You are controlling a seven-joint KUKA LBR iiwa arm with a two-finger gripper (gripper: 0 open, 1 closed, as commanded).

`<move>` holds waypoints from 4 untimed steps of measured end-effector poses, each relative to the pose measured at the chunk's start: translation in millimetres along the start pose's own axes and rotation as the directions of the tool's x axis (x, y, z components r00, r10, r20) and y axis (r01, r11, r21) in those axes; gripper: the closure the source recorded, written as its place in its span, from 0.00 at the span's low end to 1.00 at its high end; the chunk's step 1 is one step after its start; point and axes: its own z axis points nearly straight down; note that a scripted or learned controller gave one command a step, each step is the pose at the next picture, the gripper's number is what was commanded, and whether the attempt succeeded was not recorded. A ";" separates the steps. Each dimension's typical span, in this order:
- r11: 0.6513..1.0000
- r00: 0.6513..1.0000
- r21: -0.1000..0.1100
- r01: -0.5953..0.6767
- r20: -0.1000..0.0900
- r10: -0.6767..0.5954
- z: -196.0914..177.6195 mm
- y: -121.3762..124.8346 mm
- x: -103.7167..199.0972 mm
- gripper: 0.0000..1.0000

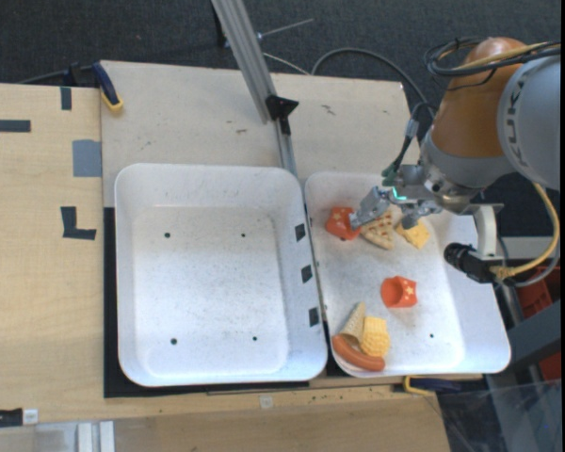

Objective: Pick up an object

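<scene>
The arm is over the right bin (471,347), reaching in from three o'clock, and the gripper (388,213) is down low among a cluster of toy food at the bin's twelve o'clock end. Its fingers stand spread fairly wide, one tip touching or just beside the red piece (339,223), the other side over the tan waffle-like piece (380,231). Nothing sits clearly between the fingers, so no hold to call yet. A yellow cheese-like wedge (416,236) lies just beside the waffle, toward three o'clock, partly under the wrist.

Elsewhere in that bin: an orange-red block (398,292) near the middle, well apart from the gripper, and down at six o'clock a huddle of corn cob (374,333), a pale cone shape (354,319) and a sausage (356,353) touching one another. The left bin (132,252) sits alongside on the worktop (198,111).

By my reading this is the descent-and-grasp step: the gripper is at picking height but has not closed. The next move calls for the fingers to straddle one piece only, waffle or red piece, then close and lift straight up. The risk is the crowding; closing here could nudge the red piece away or pinch two things at once.
</scene>
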 end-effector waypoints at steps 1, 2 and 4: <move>1.000 1.000 -0.004 0.001 0.001 -0.001 -2.3 0.9 -0.2 0.00; 1.000 1.000 0.001 -0.001 0.002 0.001 47.7 -1.7 -9.3 0.00; 1.000 1.000 -0.005 0.000 0.002 0.000 123.2 -5.5 -17.6 0.00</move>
